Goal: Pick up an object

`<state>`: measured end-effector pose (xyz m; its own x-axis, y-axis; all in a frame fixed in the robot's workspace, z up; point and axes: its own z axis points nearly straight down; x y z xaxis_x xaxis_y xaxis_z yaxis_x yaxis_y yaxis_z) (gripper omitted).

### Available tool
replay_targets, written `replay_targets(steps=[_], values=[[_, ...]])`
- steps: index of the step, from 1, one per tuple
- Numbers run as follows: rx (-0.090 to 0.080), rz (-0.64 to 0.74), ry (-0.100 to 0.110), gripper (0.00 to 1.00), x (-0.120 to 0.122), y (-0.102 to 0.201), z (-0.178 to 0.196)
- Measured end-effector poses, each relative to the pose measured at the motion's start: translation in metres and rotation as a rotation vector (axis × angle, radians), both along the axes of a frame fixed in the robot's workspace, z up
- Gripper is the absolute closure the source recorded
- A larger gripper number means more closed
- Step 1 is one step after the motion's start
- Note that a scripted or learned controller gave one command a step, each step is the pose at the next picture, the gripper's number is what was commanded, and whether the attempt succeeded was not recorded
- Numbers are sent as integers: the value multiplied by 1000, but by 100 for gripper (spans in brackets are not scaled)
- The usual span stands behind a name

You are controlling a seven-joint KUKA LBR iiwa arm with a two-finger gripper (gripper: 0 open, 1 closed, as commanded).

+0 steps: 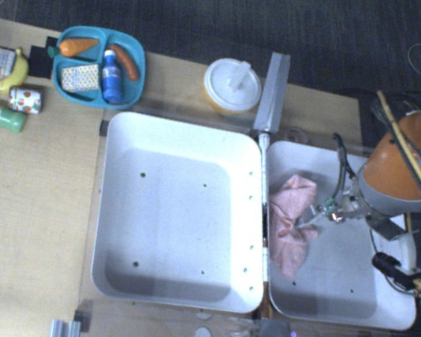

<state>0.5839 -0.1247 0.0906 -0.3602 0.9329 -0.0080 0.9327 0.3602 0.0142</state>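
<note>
Pink cloth (291,221), crumpled at the right bin's (348,303) left side, with the gripper (319,215) at its edge; jaw opening indiscernible. Limp fabric may slip free when lifted.

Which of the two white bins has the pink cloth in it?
The right bin, under the gripper; the pink cloth lies along its left wall. The left bin is the larger one.
</note>
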Motion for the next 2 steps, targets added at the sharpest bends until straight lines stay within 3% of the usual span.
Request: replay_targets(steps=[1,2], values=[[1,-94,2,0,50,31,-1],[4,-221,10,0,60,45,96]])
